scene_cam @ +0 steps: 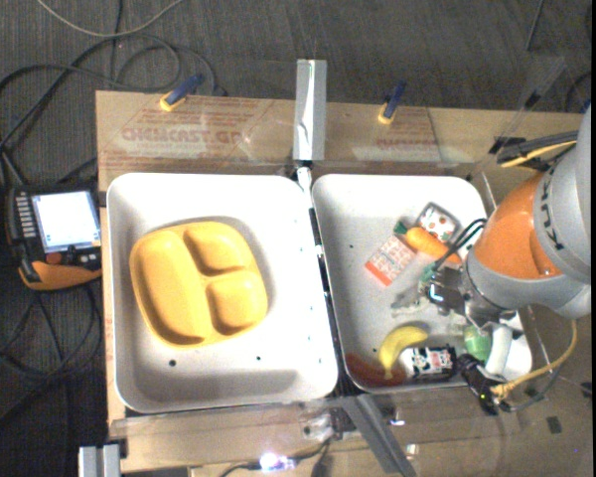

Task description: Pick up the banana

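While the banana (401, 341) lies on the floor of the right bin (353, 217), near its front edge, I count the pick as not done: nothing is lifted. My end effector (447, 292) hangs just above and right of the fruit, under the orange-banded wrist; whether it is released or clenched I cannot tell, too cluttered. Left to do: get over the banana, close on it, raise it. Right bin contents: banana, a reddish thing (370, 368) just left of it at the front rim, a dark printed packet (432, 361) touching its right end, a red-and-white card (389, 260), an orange item (424, 240), a small pale box (436, 220). Left bin (139, 376) holds a yellow divided tray (200, 281).
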Robot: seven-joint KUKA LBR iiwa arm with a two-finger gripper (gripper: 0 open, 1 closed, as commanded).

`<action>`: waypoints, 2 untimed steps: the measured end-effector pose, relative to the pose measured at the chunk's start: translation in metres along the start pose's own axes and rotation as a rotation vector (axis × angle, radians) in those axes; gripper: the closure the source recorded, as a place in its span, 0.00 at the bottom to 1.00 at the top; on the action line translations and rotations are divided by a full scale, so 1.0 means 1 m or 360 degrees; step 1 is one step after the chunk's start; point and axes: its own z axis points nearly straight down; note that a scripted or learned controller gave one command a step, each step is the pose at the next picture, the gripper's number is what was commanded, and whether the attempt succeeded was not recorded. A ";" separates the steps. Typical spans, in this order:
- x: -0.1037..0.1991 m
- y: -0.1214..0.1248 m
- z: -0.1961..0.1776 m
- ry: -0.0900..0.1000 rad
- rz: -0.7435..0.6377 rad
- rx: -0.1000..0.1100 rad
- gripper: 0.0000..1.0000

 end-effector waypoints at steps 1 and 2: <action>0.049 -0.019 0.000 -0.0014 -0.0033 -0.0008 0.00; 0.011 -0.005 0.000 -0.0001 0.0329 0.0002 0.00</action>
